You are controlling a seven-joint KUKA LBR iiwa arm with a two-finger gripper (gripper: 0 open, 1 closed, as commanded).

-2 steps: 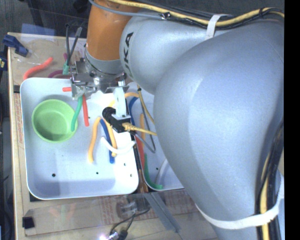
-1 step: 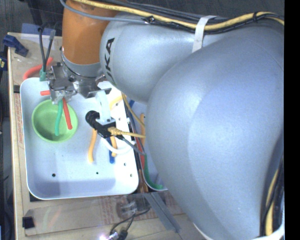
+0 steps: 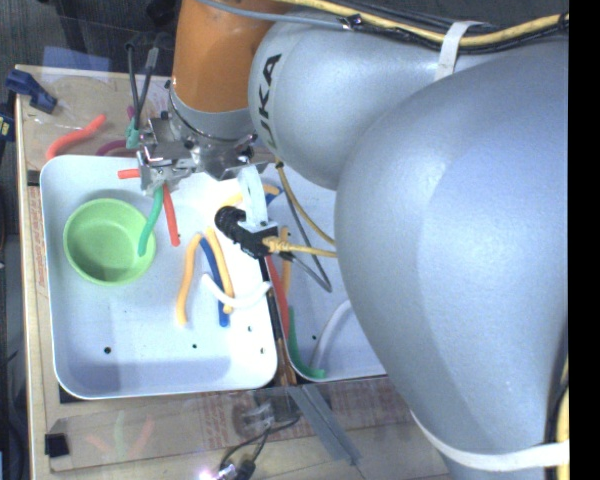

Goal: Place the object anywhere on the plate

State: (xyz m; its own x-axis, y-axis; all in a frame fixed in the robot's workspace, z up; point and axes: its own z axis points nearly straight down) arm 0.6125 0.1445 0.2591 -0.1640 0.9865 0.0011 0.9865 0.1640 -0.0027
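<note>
Arm (image 3: 420, 168) bulk covers the right bin (image 3: 330, 353). Left white bin (image 3: 130, 358) holds a green plate (image 3: 105, 240) at its left. Gripper (image 3: 162, 173) hangs just above the plate's right rim; a green strip (image 3: 152, 223) runs from it onto the plate, though whether the grip is closed on it is unclear.
</note>
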